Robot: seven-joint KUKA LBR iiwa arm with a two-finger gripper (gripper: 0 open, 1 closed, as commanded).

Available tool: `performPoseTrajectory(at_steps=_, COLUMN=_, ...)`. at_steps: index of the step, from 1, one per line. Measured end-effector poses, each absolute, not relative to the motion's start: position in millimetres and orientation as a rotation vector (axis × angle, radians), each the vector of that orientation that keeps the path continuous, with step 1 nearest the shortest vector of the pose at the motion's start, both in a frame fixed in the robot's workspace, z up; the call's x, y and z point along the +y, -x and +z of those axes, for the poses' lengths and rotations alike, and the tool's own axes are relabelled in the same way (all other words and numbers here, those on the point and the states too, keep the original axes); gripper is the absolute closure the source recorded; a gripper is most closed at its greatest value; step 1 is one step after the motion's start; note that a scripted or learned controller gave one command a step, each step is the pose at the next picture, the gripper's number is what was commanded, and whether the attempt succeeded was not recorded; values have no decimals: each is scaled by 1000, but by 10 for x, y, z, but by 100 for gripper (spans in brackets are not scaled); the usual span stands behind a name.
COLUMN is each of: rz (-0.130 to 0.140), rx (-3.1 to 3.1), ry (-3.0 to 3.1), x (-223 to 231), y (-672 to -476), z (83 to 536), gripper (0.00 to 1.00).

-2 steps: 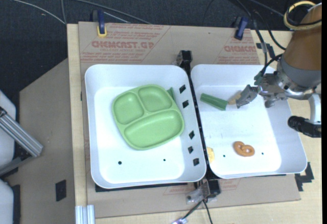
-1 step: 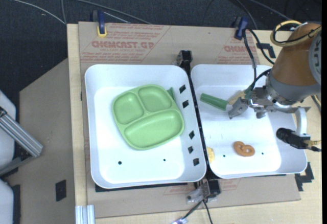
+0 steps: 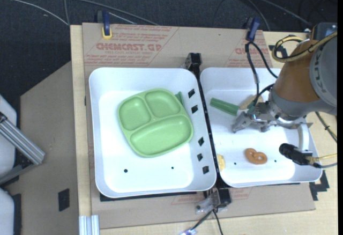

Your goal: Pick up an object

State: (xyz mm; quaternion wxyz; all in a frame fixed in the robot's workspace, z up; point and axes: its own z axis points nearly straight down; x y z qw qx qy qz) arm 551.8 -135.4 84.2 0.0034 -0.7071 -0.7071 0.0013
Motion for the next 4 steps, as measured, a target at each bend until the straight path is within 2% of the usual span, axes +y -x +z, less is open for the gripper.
performPoseTrajectory(at_steps=1, rz=-2, rx=-2220, ry=2221, x=-1357, y=-5535, z=985, gripper=100)
performPoseTrajectory(at_steps=2, rz=-4, rx=-2224, ry=2225, x=-1361, y=-5480, z=1443, gripper=100)
performPoseTrajectory(at_steps=3, rz=-7, rx=-2228, ry=2225, x=-1360, y=-5543, z=2084, gripper=100)
performPoseTrajectory(at_steps=4, rz=-5, rx=-2226, ry=2223, x=-1361, y=-5555, z=2458, gripper=100)
